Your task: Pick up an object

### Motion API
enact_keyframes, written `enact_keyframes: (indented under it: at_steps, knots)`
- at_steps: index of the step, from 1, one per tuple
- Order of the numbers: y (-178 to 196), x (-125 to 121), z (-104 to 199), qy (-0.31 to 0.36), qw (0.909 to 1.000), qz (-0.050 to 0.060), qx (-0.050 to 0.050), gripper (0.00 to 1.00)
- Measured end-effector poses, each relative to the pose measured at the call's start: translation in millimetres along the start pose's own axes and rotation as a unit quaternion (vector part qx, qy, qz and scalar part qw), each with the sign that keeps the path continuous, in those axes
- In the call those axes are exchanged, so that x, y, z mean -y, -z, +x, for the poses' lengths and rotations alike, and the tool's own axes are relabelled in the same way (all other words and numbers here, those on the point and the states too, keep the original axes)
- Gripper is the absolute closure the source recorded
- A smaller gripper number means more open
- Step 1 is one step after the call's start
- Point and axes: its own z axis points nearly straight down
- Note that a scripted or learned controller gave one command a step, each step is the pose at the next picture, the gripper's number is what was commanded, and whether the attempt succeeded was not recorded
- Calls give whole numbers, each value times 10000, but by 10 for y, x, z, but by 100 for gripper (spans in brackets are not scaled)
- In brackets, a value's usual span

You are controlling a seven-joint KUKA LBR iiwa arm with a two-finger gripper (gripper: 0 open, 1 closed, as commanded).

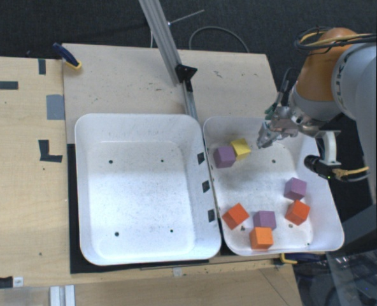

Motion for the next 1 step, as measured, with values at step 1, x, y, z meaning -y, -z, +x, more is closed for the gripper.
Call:
enact_keyframes:
  at_steps: [1]
  knots:
    - [605,60,-25,-12,10000,-32,4,100]
